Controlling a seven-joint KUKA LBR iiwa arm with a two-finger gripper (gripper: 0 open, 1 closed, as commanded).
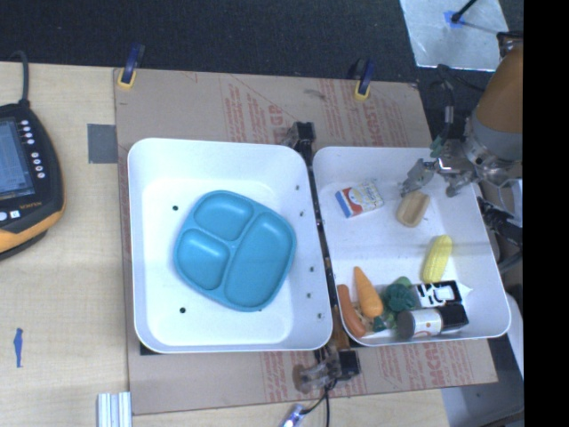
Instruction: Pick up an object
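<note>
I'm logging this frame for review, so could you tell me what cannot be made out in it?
- Gripper, camera view: too small and blurred to judge its state or contact with the tan piece.
- Cluster in the right bin's near corner: items overlap, hiding each other's shapes.
- Small carton's print: too small to read.

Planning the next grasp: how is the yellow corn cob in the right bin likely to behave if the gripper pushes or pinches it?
The corn cob looks rounded and elongated, so a sideways push would probably roll it. It lies apart from the carrot and the clutter below, leaving room to roll. Its shiny, plastic-looking surface may be slippery, and it is likely stiff and light.
</note>
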